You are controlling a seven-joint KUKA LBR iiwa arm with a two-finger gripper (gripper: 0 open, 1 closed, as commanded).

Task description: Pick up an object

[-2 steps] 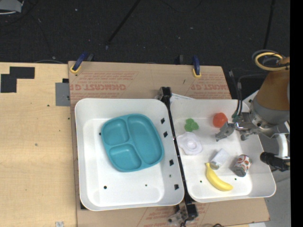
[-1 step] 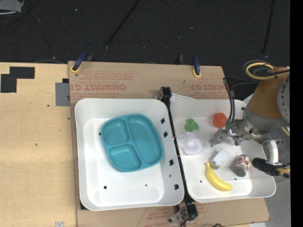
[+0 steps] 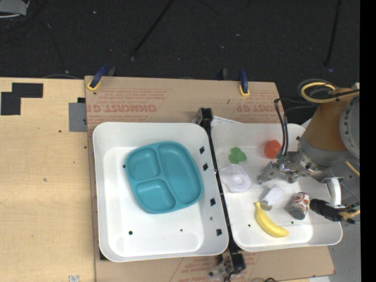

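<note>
My end effector [image 3: 286, 168] hangs over the right bin [image 3: 247, 239], near the red ball [image 3: 272, 149]; its grip I cannot tell.

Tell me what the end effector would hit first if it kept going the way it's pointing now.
Probably the small white object just under the end effector in the right bin. The yellow banana lies just beyond it. Depth is unclear from this slanted view.

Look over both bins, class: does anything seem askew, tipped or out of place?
One thing stands out: the small can in the right bin lies on its side, not upright, beside the banana. The teal plate sits turned at an angle to the left bin's sides. Nothing looks spilled or broken.
</note>
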